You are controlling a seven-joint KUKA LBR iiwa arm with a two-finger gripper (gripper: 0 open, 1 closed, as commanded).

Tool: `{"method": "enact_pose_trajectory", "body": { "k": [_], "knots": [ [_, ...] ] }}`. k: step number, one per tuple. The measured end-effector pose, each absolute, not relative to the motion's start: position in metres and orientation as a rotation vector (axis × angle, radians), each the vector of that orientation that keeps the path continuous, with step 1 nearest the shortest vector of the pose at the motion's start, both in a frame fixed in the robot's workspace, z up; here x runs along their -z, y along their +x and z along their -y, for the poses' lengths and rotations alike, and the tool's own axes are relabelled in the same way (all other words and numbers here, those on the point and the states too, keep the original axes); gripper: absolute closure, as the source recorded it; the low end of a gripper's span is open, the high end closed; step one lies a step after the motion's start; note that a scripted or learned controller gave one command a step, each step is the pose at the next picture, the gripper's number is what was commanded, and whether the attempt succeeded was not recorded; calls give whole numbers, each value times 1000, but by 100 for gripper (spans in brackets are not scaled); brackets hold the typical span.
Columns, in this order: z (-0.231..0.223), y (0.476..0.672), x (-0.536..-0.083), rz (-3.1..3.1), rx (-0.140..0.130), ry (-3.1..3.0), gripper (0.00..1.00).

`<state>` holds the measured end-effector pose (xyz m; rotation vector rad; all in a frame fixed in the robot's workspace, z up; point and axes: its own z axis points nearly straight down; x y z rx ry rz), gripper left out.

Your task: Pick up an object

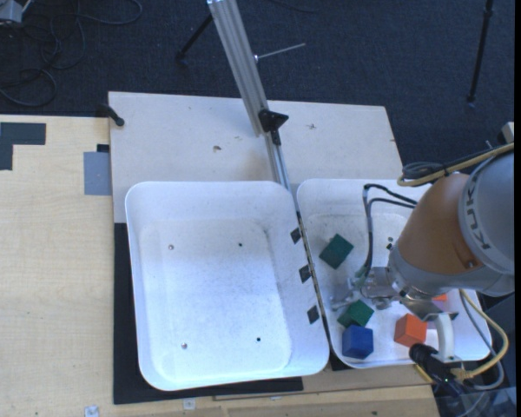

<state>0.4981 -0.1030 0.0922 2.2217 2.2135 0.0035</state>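
arm [456,233] hides right bin's [330,200] far side

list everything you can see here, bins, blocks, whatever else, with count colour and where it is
bins: 2, white, side by side on the bench; the right one holds the blocks
green blocks: 2, dark green, right bin; one near its middle, the other lower down by the gripper
blue block: 1, blue, near front edge of right bin
orange block: 1, orange, right bin, right of the blue block
metal rail: 1, silver, slanting from top centre down to the gap between the bins
arm: 1, grey with orange band, over the right bin
gripper: 1, low in the right bin beside the lower green block
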Motion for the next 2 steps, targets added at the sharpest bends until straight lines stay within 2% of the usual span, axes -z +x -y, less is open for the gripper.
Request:
{"method": "enact_pose_trajectory", "body": {
  "k": [1, 2],
  "knots": [
    [97, 487, -93, -2216, 0, 2227, 0],
    [98, 487, -103, -2214, 0, 2230, 100]
  ]
}}
